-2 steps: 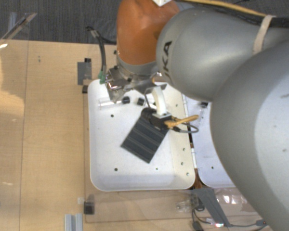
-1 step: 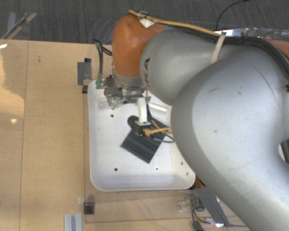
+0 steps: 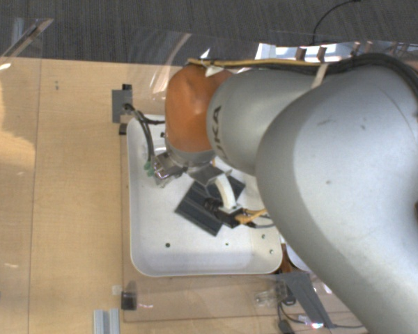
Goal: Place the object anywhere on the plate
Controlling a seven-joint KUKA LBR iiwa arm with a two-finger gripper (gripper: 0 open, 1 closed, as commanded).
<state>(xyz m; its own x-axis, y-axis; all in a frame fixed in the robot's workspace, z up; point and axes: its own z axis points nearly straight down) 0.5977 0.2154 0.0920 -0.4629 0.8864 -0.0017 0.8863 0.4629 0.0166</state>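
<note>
Over the white bin (image 3: 160, 250), grey arm (image 3: 320, 152)

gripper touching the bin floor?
Cannot tell. In the camera view the gripper hangs low over the bin, but the slanted look-down gives neither a plain contact nor a plain gap.

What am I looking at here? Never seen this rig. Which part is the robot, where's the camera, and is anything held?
One camera, fixed above the bench, looks down at a slant. The big grey shape is a robot arm reaching in from the right. The orange band sits just above its wrist. Below that band, the gripper is low over a shallow white bin. The arm covers much of the scene, so I cannot tell whether anything is held.
</note>
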